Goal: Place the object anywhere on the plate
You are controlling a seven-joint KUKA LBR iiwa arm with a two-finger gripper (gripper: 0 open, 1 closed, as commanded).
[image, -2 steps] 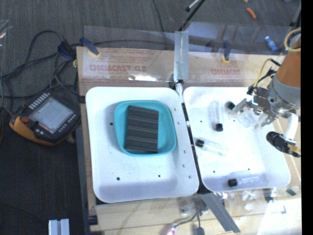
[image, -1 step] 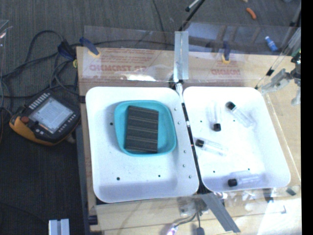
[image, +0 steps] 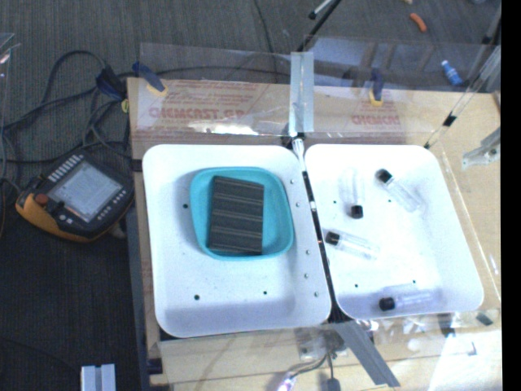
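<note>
Whether the hand is spread or pressed together cannot be told from this view.

The task's thing, a dark grey ribbed block [image: 237, 214], lies flat on the teal plate [image: 281, 218], filling most of its middle, with its long side running from the far edge towards the near edge (tilted a little). Teal rim shows on every side of it. The plate sits in the left white bin [image: 236, 304], towards the far half, with bare white floor on its near side.

The right white bin [image: 440, 243] touches the left one along the middle seam. In it lie four clear vials with black caps, well apart from each other: a far vial [image: 397, 189] with its cap towards the back, an upright-looking vial [image: 352, 195] near the seam side (its cap at the near end), a middle vial [image: 350, 243] lying slantwise just right of the seam, and a near vial [image: 407, 300] along the front wall.

Behind both bins a clear plastic sheet [image: 203, 112] with red lettering lies on the bench [image: 472, 137], held by blue clamps [image: 151, 78]. On the dark floor to the left rests a teach pendant [image: 77, 198] with black cables [image: 49, 96] trailing from it.
</note>
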